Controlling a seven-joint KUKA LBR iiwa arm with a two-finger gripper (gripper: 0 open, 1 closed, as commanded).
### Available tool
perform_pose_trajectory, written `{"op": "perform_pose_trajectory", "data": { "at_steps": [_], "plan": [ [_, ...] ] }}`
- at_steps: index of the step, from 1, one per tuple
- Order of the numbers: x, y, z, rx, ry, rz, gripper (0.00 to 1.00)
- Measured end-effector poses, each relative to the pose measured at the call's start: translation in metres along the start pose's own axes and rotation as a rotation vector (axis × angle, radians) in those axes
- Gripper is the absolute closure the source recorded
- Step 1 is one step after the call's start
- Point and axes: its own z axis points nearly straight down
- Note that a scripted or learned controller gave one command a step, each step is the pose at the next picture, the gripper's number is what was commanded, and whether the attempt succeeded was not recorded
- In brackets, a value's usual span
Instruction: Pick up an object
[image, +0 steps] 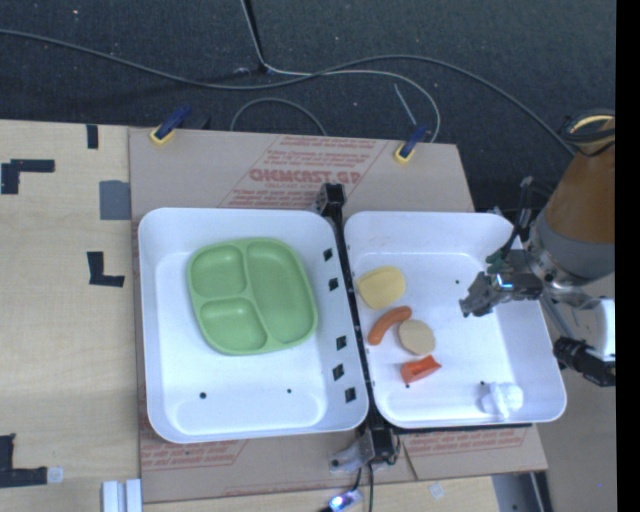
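Four items in right bin (520, 345) | pincer (478, 300) state unclear | descend straight over round cookie (417, 336), avoiding sausage (388, 324)

Even, soft light falls on my bench — the white bins (160, 330) glare slightly, shadows stay faint, detail looks grainy.
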Motion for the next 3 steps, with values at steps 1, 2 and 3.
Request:
{"op": "perform_pose_trajectory", "data": {
  "at_steps": [1,2,3],
  "plan": [
    [0.048,0.014,-0.005,0.003,0.002,-0.005,1.00],
    [0.098,0.037,0.002,0.004,0.002,-0.005,1.00],
    [0.150,0.051,-0.002,0.003,0.002,-0.005,1.00]
  ]
}}
